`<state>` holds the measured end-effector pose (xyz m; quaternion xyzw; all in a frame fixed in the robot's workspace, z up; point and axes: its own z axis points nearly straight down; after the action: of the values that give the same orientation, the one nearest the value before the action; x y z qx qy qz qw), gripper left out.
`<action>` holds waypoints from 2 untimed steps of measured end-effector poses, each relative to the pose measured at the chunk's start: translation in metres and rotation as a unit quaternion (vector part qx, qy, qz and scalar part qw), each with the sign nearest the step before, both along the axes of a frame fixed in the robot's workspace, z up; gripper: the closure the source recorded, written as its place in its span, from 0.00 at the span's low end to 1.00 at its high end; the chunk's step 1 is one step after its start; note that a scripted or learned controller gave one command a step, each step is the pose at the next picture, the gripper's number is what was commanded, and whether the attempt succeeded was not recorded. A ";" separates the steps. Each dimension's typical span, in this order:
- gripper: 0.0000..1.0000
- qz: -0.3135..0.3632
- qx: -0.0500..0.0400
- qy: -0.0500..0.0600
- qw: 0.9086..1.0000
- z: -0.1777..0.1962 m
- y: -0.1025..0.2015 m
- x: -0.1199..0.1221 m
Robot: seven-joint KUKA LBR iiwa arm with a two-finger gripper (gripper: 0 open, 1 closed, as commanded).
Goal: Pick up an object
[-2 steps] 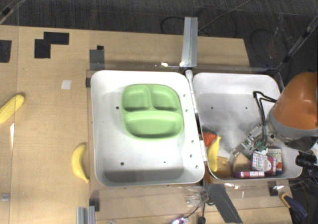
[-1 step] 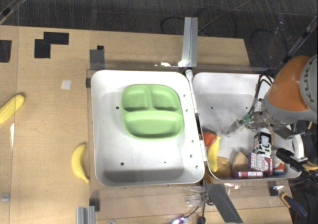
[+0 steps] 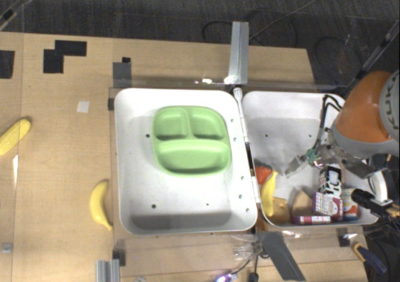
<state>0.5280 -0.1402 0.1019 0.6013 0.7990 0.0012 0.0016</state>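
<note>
Hovering end effector [image 3: 329,177] above labelled packet [image 3: 329,202], print unreadable; finger state cannot tell.

A yellow banana [image 3: 269,191], a brown lump [image 3: 301,202] and a small printed carton [image 3: 330,198] huddle along the right bin's [image 3: 281,118] near edge.

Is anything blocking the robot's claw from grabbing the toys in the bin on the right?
Nothing visible does. The gripper hangs low over the right bin, with bare white floor beside it. The banana, the brown block and the other toys lie packed along the bin's near edge, just below the gripper, with no cover over them.
</note>
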 end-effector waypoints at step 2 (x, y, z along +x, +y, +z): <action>0.00 0.047 -0.002 -0.006 0.999 -0.011 0.051 -0.025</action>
<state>0.5026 -0.0897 0.0907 0.5632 0.8263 0.0038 0.0076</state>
